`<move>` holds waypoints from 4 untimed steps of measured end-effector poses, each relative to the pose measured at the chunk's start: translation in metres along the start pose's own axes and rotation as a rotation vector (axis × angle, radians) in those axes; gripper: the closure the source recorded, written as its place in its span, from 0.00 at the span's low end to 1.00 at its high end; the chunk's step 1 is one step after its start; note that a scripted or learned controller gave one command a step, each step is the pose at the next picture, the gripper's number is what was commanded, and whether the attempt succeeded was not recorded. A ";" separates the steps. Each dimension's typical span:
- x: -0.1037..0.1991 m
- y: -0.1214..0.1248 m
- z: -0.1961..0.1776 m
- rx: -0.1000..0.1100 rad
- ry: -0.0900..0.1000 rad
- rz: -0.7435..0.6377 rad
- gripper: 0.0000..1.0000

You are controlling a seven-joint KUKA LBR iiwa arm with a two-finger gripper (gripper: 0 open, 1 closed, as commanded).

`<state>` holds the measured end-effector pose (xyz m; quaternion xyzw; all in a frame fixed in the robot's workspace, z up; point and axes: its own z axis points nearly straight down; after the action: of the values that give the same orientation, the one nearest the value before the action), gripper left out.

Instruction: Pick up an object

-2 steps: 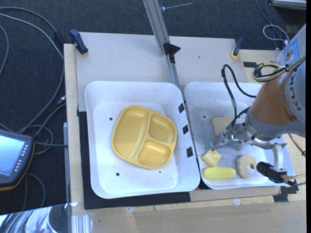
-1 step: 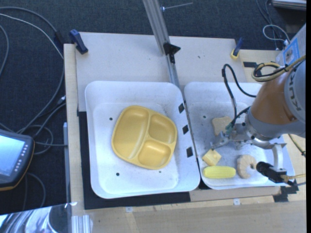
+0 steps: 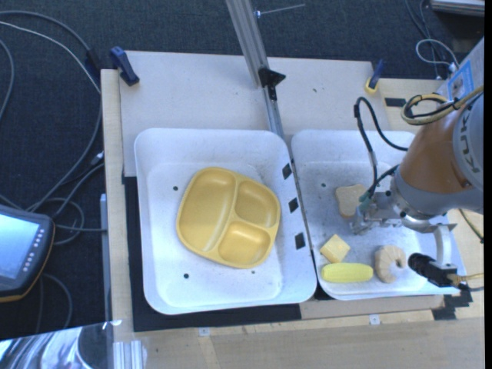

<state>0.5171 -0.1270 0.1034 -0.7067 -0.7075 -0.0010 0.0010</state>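
Tan food piece (image 3: 350, 199) beside gripper (image 3: 367, 215), right bin (image 3: 323, 154)

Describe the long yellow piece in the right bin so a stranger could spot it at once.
Find the right bin, the one without the yellow tray. Along its near edge lies the long yellow piece, between a small yellow cube and a pale ring-shaped piece. It is the bin's only elongated, bright yellow thing.

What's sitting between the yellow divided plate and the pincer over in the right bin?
In the camera view, the bins' adjoining white walls and speckled bin floor lie between the yellow divided plate and the pincer; no object sits there.
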 end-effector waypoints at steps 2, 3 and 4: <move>-0.003 0.002 -0.087 -0.006 -0.004 0.000 1.00; -0.003 0.003 -0.121 -0.006 -0.004 -0.001 1.00; 0.054 0.007 -0.114 0.002 0.001 -0.006 1.00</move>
<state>0.5238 -0.0732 0.2171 -0.7046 -0.7096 -0.0006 0.0018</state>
